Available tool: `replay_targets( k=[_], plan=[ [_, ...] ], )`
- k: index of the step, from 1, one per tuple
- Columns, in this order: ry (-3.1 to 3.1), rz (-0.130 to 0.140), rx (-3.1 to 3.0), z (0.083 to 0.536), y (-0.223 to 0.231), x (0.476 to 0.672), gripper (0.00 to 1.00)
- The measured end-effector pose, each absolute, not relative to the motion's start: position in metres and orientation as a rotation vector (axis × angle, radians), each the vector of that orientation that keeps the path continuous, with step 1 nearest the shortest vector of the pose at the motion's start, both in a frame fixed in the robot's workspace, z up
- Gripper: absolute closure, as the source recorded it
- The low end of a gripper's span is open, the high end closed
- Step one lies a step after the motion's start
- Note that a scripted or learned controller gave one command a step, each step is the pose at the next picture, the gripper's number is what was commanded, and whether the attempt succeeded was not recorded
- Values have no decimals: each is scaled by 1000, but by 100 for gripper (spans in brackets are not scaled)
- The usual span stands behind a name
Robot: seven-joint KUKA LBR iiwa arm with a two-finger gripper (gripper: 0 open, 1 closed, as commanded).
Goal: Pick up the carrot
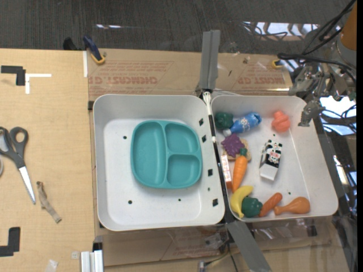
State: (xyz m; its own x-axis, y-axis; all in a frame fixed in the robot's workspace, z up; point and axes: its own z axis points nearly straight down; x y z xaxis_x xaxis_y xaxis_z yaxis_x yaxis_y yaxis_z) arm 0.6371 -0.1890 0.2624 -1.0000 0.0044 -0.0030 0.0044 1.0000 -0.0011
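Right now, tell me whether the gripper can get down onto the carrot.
Probably yes. The carrot lies uncovered in the right bin, with nothing above it. The gripper hovers over the bin's far right corner. The grapes and banana touch its ends, so the approach is tight.

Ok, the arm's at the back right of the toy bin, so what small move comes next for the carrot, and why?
Probably swing the gripper left and toward the front, to hover above the carrot. The gripper sits at the right bin's far right corner, well away from it. The carrot lies by the divider, with a purple toy at its top and a banana at its tip, so come straight down on its middle.
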Motion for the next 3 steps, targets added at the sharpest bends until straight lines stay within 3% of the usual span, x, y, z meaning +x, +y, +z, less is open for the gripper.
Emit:
replay_targets(
  k=[1,2,3],
  plan=[
    [3137,1,154,191,-84,607,0],
    [3133,-3,-15,96,-103,548,0],
    [3099,-5,265,99,-99,507,0]
  ],
)
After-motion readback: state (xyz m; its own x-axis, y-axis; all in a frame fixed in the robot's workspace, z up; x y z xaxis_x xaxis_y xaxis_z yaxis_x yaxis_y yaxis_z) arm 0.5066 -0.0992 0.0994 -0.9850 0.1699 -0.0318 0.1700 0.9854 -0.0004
